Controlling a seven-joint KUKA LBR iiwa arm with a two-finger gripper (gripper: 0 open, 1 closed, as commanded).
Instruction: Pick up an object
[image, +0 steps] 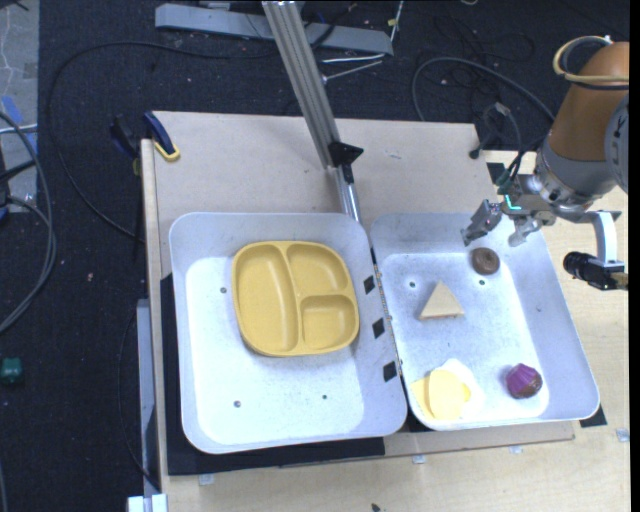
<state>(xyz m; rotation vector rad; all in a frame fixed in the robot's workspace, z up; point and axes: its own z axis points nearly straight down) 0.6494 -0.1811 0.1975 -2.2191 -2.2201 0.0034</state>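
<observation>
In the right bin (560, 330) lie a small brown round piece (486, 262), a tan wedge (440, 302), a pale yellow object (445, 392) and a purple object (523, 380). My gripper (497, 226) hovers at the bin's far edge, just above the brown piece. Its two fingers (474, 229) stand apart, with nothing between them. The grey arm with its orange band (590, 90) comes in from the upper right.
The left bin (200, 400) holds a yellow divided plate (296, 298). A slanted metal pole (310, 85) rises at the back between the bins. Cables lie on the dark floor around the bench.
</observation>
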